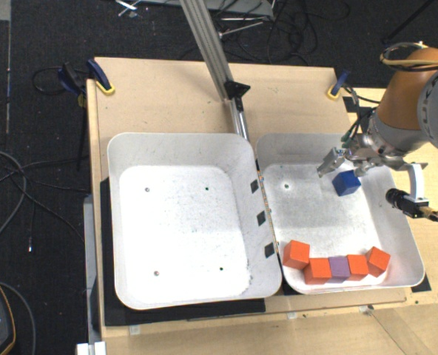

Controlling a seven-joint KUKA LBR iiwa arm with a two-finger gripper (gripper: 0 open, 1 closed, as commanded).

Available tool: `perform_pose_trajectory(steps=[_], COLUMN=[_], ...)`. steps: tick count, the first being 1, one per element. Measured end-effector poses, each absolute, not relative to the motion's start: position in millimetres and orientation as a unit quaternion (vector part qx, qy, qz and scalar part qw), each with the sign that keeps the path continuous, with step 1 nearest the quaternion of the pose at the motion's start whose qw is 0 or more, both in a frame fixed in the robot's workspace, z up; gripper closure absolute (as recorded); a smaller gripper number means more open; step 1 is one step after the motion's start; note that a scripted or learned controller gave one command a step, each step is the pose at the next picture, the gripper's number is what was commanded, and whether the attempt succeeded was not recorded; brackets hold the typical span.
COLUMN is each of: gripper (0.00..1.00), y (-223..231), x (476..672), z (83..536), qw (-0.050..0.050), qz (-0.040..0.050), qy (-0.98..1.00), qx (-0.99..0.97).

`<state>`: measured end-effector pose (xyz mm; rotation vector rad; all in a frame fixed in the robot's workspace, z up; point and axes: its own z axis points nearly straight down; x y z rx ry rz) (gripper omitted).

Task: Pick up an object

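Camera view from above the bench. The gripper (pixel 342 163) hangs over the far part of the right bin (pixel 319 205), at the end of the grey arm (pixel 419 113) with its orange band. One blue cube (pixel 346 183) sits directly beneath the fingers, touching or nearly touching them; whether the fingers are closed on the cube or merely above it cannot be told from this angle.

Nearest the camera, well below the gripper, five blocks lie in a row along the near wall of the right bin: four orange blocks and one purple block (pixel 339 267). From left to right these are an orange block (pixel 297 254), a second orange block (pixel 319 269), the purple block, a third orange block (pixel 357 265) and a fourth orange block (pixel 379 260); neighbours touch or nearly touch.

To the left of the gripper, the left bin (pixel 182 217) adjoins the right bin; both are shallow, white and speckled. Both bins rest on a pale wooden bench (pixel 174 95), with a black mat (pixel 182 309) showing under their near edges.

Beyond the gripper, two clamps are fixed at the far bench corners: one yellow-tipped clamp (pixel 100 80) on the left and one clamp (pixel 337 86) on the right. A metal pole (pixel 208 43) slants across the far edge. The floor (pixel 34 161) is dark carpet strewn with black cables.
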<state>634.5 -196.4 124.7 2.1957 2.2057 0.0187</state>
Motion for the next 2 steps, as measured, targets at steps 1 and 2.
perform_pose_trajectory(steps=[1,2], gripper=[0.00,1.00], y=[-194.6,-193.4], x=[631.8,632.7], z=[118.9,129.0], qw=[0.013,0.015], qz=[0.0050,0.0058], qy=[0.707,0.708], qx=[0.707,0.706])
